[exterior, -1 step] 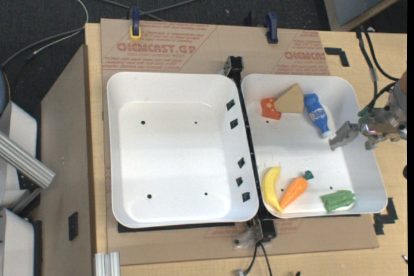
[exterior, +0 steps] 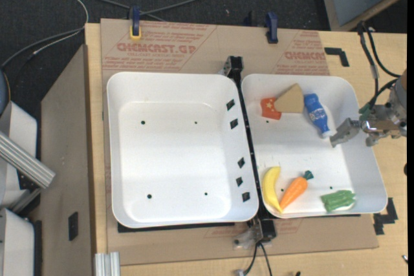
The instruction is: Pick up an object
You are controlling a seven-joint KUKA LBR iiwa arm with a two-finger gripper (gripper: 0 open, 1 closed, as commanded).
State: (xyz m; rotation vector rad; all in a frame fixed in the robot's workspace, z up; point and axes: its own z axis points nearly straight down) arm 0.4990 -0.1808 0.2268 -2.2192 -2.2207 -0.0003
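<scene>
Gripper (exterior: 346, 131) at right bin's (exterior: 362, 200) right edge, finger state unclear, blue bottle (exterior: 315, 113) just left.

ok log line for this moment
end effector: right bin edge, beside blue bottle | untouched: banana, carrot

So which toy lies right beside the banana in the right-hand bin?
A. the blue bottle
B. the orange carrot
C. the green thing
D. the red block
B: the orange carrot lies against the banana near the right bin's front edge.
</scene>
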